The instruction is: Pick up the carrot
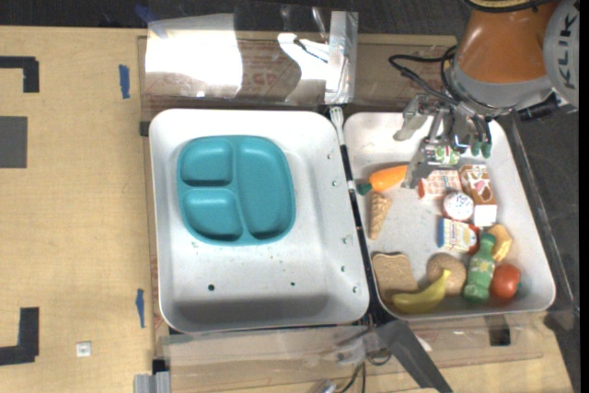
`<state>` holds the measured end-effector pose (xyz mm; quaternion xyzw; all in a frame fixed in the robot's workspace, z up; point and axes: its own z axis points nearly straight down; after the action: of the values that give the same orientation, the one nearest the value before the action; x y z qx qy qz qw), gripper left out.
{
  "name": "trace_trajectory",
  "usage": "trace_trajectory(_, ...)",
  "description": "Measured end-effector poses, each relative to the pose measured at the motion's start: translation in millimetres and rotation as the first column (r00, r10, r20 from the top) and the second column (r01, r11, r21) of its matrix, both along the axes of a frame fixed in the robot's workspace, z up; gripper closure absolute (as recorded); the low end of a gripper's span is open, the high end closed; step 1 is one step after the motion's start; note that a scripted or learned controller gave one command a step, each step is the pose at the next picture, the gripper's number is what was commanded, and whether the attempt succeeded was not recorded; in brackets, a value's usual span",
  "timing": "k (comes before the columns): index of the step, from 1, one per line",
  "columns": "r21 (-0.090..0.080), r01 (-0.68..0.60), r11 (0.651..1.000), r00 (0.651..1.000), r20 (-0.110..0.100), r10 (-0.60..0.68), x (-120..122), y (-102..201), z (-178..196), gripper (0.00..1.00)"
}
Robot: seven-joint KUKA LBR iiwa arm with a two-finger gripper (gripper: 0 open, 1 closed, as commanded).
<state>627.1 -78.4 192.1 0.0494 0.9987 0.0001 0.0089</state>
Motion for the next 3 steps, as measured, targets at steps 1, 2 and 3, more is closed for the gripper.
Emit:
trace_trajectory(1,0.0,-0.012,1.0,1.0,-0.009,0.012,8,-16,-95,0.0)
trace_trajectory(2,-0.001,-0.013,1.0,1.0,-0.001,0.013,10,-15,-83,1.0)
trace_trajectory(3,-0.005,-0.312,0.95,0.95,-0.002,0.312,-46,7,90,1.0)
